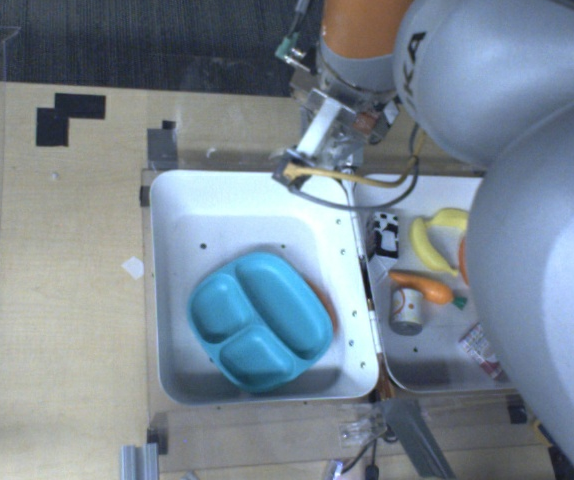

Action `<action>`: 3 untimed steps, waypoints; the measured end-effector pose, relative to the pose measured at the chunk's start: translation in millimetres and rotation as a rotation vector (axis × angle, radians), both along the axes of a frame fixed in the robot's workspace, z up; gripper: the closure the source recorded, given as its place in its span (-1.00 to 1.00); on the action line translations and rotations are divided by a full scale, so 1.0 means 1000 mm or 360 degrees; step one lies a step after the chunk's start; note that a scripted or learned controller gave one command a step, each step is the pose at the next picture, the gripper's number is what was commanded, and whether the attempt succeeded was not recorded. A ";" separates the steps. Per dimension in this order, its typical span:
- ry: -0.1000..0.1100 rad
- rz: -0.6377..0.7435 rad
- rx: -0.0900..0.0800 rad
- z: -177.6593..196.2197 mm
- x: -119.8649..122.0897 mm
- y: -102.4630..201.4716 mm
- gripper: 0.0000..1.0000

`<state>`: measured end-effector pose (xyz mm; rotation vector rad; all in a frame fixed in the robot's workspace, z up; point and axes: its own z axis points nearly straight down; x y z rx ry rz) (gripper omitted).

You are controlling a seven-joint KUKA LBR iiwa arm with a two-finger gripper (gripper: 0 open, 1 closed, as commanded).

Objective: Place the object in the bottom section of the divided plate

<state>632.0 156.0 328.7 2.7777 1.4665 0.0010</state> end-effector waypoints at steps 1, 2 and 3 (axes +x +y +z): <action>-0.0005 -0.0437 0.0006 0.023 0.034 0.044 1.00; -0.0006 -0.0088 0.0005 0.078 -0.013 0.079 1.00; -0.0005 -0.0132 0.0003 0.100 0.036 0.079 1.00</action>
